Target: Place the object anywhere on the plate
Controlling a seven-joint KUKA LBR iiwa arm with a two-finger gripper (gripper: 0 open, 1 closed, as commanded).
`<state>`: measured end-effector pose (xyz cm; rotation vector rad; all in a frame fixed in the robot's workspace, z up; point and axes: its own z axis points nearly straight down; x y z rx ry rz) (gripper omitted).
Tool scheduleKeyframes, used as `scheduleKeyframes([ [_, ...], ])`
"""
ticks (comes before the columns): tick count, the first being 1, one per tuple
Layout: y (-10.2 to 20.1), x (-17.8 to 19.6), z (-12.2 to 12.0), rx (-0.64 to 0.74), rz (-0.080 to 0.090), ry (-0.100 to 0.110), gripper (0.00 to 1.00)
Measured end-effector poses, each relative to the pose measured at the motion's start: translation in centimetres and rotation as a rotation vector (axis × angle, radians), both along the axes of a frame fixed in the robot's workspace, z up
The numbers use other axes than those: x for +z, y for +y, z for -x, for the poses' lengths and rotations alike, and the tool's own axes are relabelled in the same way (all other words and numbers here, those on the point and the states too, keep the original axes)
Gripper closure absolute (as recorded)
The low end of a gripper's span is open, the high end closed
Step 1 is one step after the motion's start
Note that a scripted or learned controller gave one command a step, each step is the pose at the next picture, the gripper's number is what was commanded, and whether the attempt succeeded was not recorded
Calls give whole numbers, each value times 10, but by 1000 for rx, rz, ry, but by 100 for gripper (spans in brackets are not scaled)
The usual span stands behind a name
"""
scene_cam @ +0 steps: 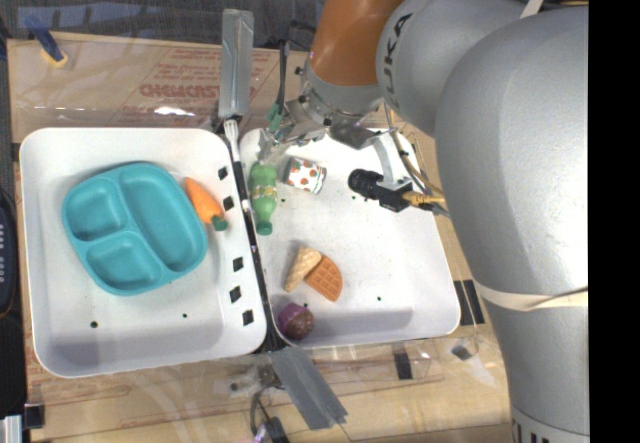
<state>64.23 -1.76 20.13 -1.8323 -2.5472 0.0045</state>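
Observation:
A teal divided plate [132, 227] lies in the left bin [60, 341]. An orange carrot [203, 201] rests against the plate's right rim, on the bin floor. My gripper [277, 136] hangs low at the back left corner of the right bin [420, 316]. It sits just above the top of a green bottle [263, 193] lying along that bin's left wall. A white cup with coloured dots [305, 175] lies right beside the gripper. I cannot see anything held in it.
A tan bread wedge and an orange slice [313, 274] lie mid-bin on the right. A dark purple round item [295, 320] sits at the front left corner. A black piece [378, 187] hangs off the wrist. The arm covers the bin's back right.

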Motion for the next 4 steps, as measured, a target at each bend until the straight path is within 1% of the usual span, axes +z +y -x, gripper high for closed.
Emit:
scheduleKeyframes([
  [1,73,-10,22,-41,-1,1,100],
  [2,140,-55,-13,-16,1,1,100],
  [3,138,-53,-14,-18,1,-2,0],
  [4,155,-49,-14,-273,2,-4,0],
])
